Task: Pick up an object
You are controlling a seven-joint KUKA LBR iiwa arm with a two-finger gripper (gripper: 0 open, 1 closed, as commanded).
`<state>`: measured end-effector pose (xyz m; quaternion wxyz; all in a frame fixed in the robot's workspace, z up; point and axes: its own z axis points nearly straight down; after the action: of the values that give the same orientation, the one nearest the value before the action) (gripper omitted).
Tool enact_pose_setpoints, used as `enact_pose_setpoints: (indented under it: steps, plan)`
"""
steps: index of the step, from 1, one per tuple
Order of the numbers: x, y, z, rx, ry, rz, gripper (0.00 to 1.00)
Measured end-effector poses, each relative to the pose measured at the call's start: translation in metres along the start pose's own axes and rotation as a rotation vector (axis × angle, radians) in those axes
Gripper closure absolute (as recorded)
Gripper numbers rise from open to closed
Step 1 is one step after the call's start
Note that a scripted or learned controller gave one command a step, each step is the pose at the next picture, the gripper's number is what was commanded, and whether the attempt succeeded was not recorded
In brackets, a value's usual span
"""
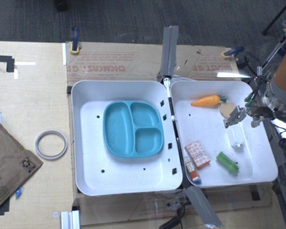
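The right bin (257,175) holds an orange carrot (206,100) near its far wall and a tan round piece (227,109) just right of it. A red and white patterned box (198,154) lies at the near left, with a small tube (192,172) against the left wall. A green object (227,161) lies near the front. A small clear item (237,142) sits mid-bin. My gripper (243,119) hangs over the right half of this bin, beside the tan piece and above the clear item. It is open, with nothing between its fingers (231,118).
The left bin (86,175) carries a blue divided plate (133,128). A tape ring (51,144) and a brown cardboard piece (7,163) lie on the bench to the left. Clamps (75,46) and cardboard (119,63) line the far side.
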<state>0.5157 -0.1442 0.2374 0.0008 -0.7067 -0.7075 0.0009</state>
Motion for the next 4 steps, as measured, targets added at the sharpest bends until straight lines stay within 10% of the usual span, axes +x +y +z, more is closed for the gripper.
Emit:
enact_pose_setpoints:
  steps: [1,2,3,4]
  plan:
    - [-0.006,-0.039,0.088,0.001,0.001,0.058,0.00]
    - [-0.016,-0.013,-0.012,-0.001,-0.001,0.154,0.00]
    - [-0.022,-0.038,-0.066,-0.001,-0.001,0.151,0.00]
    - [-0.064,-0.039,0.032,0.002,0.001,0.227,0.00]
